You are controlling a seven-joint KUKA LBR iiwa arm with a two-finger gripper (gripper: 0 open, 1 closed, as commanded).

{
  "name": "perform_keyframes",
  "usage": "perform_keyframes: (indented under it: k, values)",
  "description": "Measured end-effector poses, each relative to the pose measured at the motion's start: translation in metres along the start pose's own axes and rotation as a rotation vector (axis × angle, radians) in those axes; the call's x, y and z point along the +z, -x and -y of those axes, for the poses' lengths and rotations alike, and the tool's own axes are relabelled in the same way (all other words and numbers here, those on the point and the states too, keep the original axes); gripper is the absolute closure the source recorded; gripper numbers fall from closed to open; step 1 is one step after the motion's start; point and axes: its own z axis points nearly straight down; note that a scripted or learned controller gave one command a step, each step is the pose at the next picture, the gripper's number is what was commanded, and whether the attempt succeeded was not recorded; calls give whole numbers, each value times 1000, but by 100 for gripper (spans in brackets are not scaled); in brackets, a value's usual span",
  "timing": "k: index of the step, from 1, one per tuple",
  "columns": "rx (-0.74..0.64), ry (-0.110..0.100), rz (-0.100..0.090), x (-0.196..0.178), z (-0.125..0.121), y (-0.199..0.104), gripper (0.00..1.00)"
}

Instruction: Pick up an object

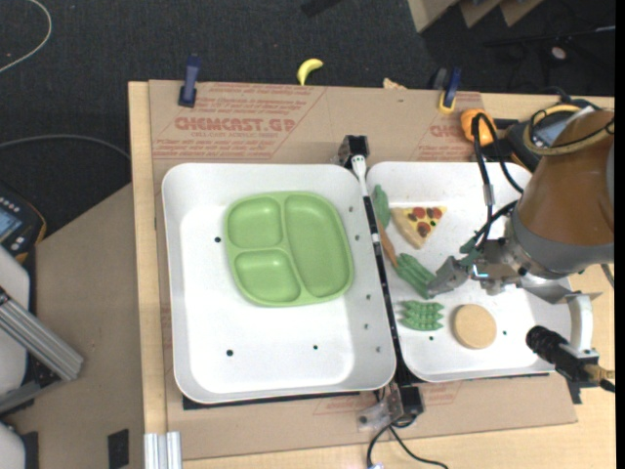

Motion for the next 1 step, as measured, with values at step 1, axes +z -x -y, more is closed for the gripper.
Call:
perform_keyframes:
  k: [1]
  values:
    - [-5,-4,-3,4,0,-32,0]
